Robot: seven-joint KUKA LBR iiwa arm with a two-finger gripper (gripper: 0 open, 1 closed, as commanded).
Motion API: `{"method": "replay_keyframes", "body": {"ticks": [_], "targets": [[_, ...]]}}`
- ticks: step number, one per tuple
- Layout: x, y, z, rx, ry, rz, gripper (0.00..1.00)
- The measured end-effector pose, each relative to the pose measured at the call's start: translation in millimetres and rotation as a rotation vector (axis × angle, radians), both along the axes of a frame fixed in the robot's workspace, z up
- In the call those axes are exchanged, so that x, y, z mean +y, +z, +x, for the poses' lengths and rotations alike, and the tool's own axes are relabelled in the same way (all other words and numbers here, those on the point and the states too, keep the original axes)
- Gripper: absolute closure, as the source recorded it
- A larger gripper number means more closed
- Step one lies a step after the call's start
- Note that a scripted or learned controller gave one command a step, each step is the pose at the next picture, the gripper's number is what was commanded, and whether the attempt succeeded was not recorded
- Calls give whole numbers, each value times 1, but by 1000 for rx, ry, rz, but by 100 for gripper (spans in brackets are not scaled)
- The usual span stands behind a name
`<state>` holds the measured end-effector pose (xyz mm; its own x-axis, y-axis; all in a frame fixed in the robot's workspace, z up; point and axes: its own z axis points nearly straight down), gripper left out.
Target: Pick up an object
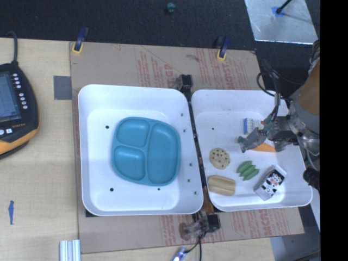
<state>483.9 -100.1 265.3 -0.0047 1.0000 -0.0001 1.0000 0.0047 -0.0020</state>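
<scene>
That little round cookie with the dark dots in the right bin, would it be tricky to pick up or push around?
The cookie lies flat on the right bin's floor, so it probably won't roll or tip. Being a thin disc, its low edge may offer fingers little to grip. On the smooth white floor it would likely slide when pushed, perhaps toward the bread-like piece just below it.

Two shallow white plastic bins: the left bin (pixel 87 145) holds one teal three-compartment plastic plate (pixel 145 151); the right bin (pixel 228 105) holds one round speckled cookie (pixel 219 157), one tan bread roll (pixel 221 185), one green pea pod (pixel 248 169), one orange carrot (pixel 265 148) and one black-and-white carton (pixel 270 183).
</scene>
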Motion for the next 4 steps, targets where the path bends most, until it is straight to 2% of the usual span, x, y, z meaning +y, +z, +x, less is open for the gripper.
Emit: {"method": "replay_keyframes", "body": {"ticks": [1,2,3,4], "targets": [[-32,-66,87,3,0,-2,0],[-55,-170,38,5,0,0,0],[-95,-173,110,0,-1,0,0],[-95,-174,166,2,-1,0,0]]}}
